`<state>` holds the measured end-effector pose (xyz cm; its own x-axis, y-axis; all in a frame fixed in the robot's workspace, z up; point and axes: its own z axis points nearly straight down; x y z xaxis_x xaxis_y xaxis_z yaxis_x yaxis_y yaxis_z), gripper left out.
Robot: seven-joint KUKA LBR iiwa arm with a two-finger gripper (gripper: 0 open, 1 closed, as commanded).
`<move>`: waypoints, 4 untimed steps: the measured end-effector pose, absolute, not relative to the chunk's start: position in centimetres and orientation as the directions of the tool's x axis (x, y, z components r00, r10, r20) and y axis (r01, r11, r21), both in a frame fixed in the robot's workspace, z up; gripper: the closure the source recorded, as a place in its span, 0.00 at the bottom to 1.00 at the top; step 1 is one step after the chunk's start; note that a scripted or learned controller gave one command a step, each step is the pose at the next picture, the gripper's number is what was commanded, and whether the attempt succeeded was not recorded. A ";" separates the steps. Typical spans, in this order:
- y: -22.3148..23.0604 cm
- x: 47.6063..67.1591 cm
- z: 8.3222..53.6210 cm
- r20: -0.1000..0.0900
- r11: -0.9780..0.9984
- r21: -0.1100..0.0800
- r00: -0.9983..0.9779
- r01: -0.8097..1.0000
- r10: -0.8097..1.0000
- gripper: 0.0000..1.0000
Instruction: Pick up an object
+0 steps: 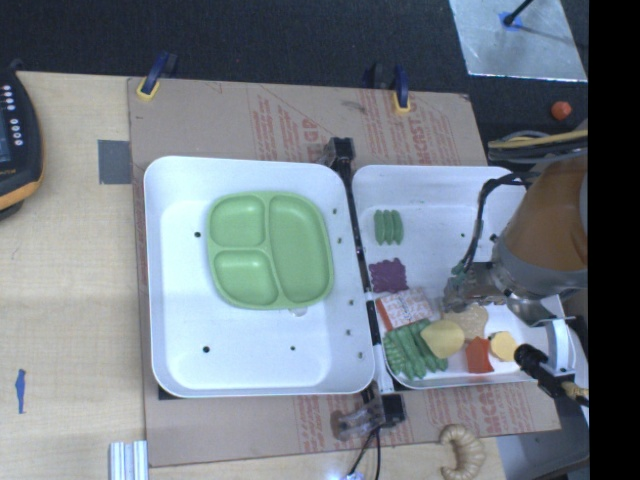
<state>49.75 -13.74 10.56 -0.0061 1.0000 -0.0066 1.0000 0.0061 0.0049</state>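
Observation:
The right bin (pixel 430 183) holds several small items. A green ridged piece (pixel 388 226) lies at the upper left, with a purple piece (pixel 388 273) below it. Lower down are a red-and-white packet (pixel 402 310), a dark green piece (pixel 408 352), a yellow lump (pixel 443 340), a beige piece (pixel 472 320), a red piece (pixel 478 356) and a small yellow piece (pixel 503 346). My gripper (pixel 463 290) hangs low in this bin, just above the beige piece and right of the purple one. I see nothing held in it.
The left bin (pixel 180 358) holds a green divided plate (pixel 270 249). A black divider and clamps (pixel 342 152) run between the bins. A tan curled object (pixel 462 450) lies on the bench below the right bin. A handheld controller (pixel 15 138) sits at the far left.

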 end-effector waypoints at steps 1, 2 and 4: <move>-6.3 49.0 19.7 0.003 0.011 0.003 -0.011 1.000 1.000 1.00; -6.7 48.9 19.2 0.001 0.005 -0.004 -0.005 1.000 1.000 0.00; -11.8 47.7 9.0 0.002 0.003 0.002 -0.003 1.000 1.000 0.00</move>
<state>47.67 -11.76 8.97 -0.0030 1.0000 0.0015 1.0000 0.0030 0.0021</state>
